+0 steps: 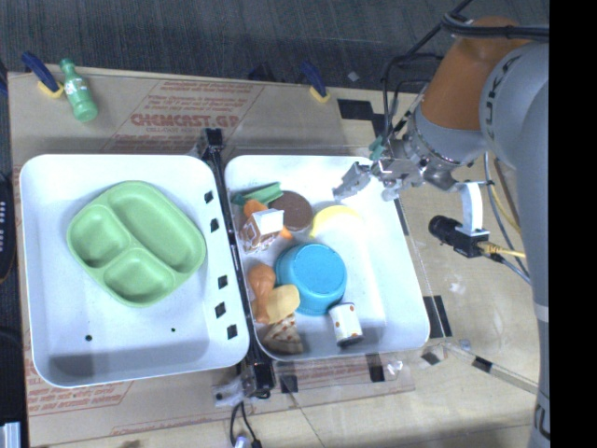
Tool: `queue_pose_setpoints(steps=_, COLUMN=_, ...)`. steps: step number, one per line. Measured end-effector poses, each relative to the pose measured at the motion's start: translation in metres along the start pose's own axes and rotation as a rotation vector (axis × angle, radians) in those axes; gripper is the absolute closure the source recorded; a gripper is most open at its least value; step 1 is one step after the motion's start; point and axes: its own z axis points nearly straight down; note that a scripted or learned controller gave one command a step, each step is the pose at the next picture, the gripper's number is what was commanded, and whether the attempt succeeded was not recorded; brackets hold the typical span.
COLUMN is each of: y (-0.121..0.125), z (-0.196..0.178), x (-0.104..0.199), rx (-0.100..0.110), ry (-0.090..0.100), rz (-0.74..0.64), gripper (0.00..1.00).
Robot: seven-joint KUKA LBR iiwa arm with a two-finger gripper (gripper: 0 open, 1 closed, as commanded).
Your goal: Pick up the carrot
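Observation:
The carrot [254, 207], a short orange piece with a green leafy top, lies at the upper left of the right bin [396, 278], close to the divider. My gripper [369, 184] hovers over that bin's upper right part, well to the right of the carrot. Its fingers stand apart with nothing between them.
Around the carrot lie a brown disc [298, 211], a white block [267, 224], a yellow fruit [334, 217], a blue bowl [313, 276], orange and yellow pieces [270, 289] and a small can [346, 324]. A green divided plate [136, 241] sits in the left bin [47, 297]. A green bottle [80, 93] stands far left.

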Motion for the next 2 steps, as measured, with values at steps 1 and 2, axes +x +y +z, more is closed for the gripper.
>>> queue_pose_setpoints(steps=1, y=0.011, z=0.132, x=0.034, rx=-0.006, ry=-0.007, rz=-0.002, gripper=0.0)
queue_pose_setpoints(steps=2, y=-0.055, z=0.14, x=0.061, rx=-0.01, ry=-0.003, rz=0.156, gripper=0.0)
